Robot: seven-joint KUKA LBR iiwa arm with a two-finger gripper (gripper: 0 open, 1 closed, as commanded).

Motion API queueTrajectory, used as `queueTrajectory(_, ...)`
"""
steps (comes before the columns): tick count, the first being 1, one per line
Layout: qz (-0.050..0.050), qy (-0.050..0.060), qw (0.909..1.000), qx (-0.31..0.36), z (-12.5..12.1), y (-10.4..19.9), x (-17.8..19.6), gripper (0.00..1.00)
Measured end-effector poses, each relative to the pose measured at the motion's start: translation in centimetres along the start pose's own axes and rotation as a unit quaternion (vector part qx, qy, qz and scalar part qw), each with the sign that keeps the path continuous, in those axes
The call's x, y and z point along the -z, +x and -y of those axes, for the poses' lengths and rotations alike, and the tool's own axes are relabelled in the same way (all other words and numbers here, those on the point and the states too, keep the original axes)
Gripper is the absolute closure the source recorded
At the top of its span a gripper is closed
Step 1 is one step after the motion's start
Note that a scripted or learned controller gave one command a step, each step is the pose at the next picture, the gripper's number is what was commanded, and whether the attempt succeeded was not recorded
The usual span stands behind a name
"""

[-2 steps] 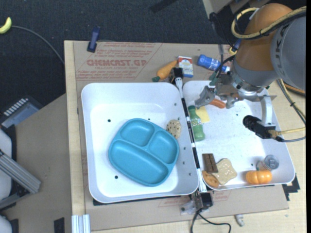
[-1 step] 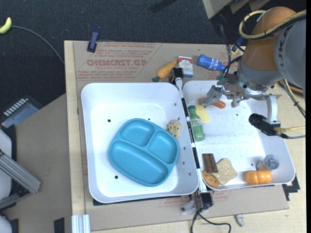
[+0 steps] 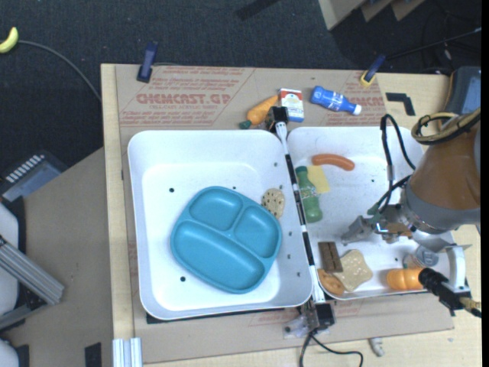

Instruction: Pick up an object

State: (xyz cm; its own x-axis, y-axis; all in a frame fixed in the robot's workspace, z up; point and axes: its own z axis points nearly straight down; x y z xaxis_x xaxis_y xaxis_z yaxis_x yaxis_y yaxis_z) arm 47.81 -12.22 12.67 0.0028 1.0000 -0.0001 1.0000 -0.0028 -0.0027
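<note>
The gripper [image 3: 359,230] hangs over bare floor in the middle of the right bin [image 3: 359,140], fingers parted with nothing between them. Open white floor lies above it toward the sausage [image 3: 333,161], whose long axis runs roughly across the bin. The green bottle [image 3: 308,195] lies lengthwise against the bin's left wall, left of the gripper. A cracker [image 3: 354,270] sits just below.

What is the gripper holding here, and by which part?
Nothing shows between the jaws. The gripper hovers over bare floor of the right bin, apart from the bread slice below it.
</note>
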Motion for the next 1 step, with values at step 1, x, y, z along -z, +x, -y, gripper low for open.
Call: queueTrajectory(1, 0.001, -0.002, 1.0, 0.0, -4.39, -7.15, 1.37, 0.0)
